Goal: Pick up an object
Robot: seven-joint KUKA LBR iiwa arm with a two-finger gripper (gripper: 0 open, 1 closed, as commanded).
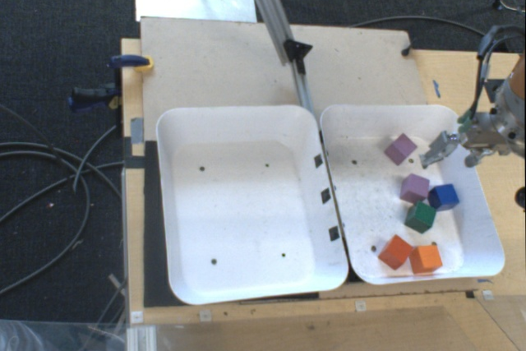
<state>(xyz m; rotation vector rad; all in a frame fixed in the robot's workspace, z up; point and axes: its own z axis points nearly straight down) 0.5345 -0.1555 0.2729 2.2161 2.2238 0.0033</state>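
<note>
Camera view looks down on the desk (214, 62) with its two white bins side by side. Reaching in from the right, the claw (437, 150) hangs over the upper right part of the right bin (362, 201). Whether it is released or clenched cannot be told from this angle, and no block can be seen between its fingers.

Six blocks lie in that bin. A light purple cube (401, 149) sits just to the left of the claw, close to it but apart. Just below the claw lies a second purple cube (415, 187), and a blue cube (445, 196) is touching its right side. A green cube (421, 216) is further below the claw, tucked against the lower edges of those two. Well below the claw, near the bin's front wall, an orange-red cube (396, 251) and an orange cube (426, 259) rest side by side, touching.

Far to the left of the claw is the left bin (238, 123). A grey metal pole (271, 4) slants down from the top of the picture to the gap between the bins, above and to the left of the claw.
</note>
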